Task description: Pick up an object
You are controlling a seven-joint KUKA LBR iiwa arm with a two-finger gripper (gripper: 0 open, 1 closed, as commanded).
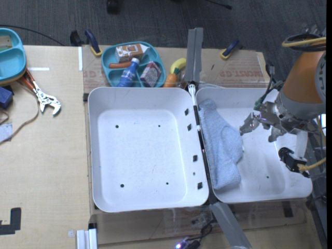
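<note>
One grey cloth (220,144) in right bin (270,191) | gripper (254,122) beside it, seemingly open, empty

Grey arm (303,95), orange band, yellow cable

One fixed overhead camera, looking down at a slant.

It looks from high above the bench (46,191), taking in both white bins whole: the left bin (98,154) near the middle of the view, the right bin (270,191) toward the right edge. Dark floor (155,14) runs along the top edge, beyond the bench's far edge. The arm (306,82) enters from the right.
</note>
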